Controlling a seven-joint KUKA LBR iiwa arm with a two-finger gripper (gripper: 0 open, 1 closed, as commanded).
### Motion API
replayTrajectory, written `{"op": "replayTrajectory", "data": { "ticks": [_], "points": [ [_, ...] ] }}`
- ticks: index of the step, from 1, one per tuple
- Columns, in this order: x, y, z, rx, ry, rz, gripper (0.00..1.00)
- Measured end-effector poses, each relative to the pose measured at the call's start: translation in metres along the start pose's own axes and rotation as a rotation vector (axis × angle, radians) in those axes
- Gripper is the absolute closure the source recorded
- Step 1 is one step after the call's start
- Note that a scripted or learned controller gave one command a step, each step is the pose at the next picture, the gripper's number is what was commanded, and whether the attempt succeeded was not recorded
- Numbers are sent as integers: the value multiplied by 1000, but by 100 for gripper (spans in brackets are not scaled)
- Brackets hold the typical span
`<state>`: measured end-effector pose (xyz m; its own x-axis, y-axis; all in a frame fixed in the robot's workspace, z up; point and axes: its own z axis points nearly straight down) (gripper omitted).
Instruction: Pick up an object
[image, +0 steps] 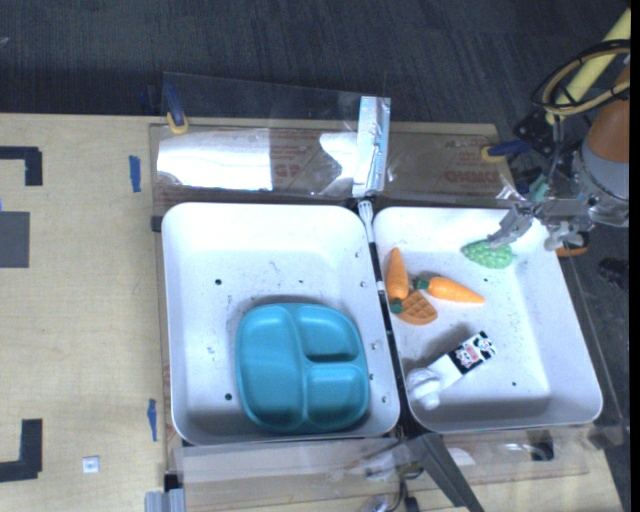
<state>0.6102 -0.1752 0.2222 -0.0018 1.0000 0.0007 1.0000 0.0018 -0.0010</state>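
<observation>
The gripper (530, 222) is positioned over the right white bin (560, 395) at its far right corner; its open/closed state cannot be determined. A green knobbly toy (487, 254) lies just beside it, on the bin floor.

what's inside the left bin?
Just a blue divided plate lying toward the near side of the left bin. Whatever is under the plate is covered.

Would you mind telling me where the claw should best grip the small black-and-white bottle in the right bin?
Probably across the bottle's narrow middle, coming straight down. It lies flat and diagonal with bare floor on both long sides, clear of the bin wall.
</observation>
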Motion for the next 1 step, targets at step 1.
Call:
{"op": "replayTrajectory", "data": {
  "ticks": [1],
  "points": [
    [57, -28, 110, 1, 1, -128, 0]
  ]
}}
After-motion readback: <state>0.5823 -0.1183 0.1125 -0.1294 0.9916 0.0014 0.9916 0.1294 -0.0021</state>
